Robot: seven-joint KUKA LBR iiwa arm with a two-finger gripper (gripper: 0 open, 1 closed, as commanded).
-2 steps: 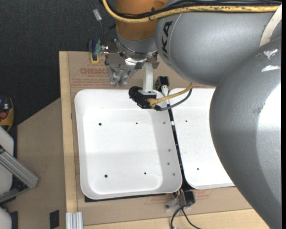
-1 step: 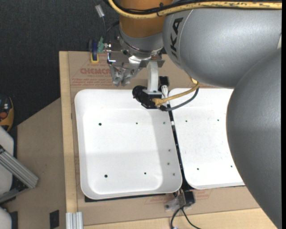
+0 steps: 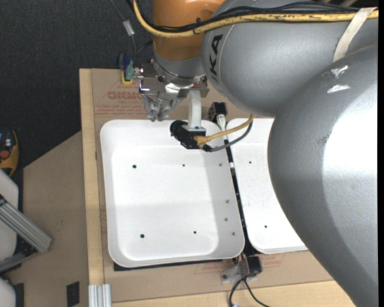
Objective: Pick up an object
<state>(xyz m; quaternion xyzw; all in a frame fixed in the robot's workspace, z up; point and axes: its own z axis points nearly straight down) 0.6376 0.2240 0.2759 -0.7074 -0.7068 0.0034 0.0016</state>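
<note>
- Your gripper (image 3: 157, 111) hangs at the far edge of the left-hand bin (image 3: 168, 201), low over the place where the bin's back rim meets the brown board (image 3: 90, 180) behind it.
- Whether it is apart, together or clamped on something, you cannot tell from this slant.
- Your grey arm (image 3: 312, 120) comes in from the right of the camera view and takes up most of the upper right, with its orange band (image 3: 180, 18) at the top, just above the wrist.
- Where the object to pick up lies, you cannot tell: the arm covers the larger part of the right-hand bin (image 3: 264, 192), and you see just a strip of its white floor along the left and near sides.
- On the left-hand bin's white floor you see four small dark dots (image 3: 134, 166), two toward the far side and two toward the near side; the far half lies in soft shadow and the near half is brighter.
- Both bins sit side by side on the board, with a narrow dark strip (image 3: 236, 186) running between them.
- Red printing (image 3: 120, 96) marks the board just behind the left-hand bin's far left corner, and a small blue and yellow part (image 3: 126, 67) stands at the board's back edge, near the gripper.
- A small black connector (image 3: 253, 264) with a cable sits at the board's near edge, just in front of the gap between the bins.
- An aluminium rail (image 3: 27, 228) lies off the bench at the view's left, well apart from both bins.
</note>
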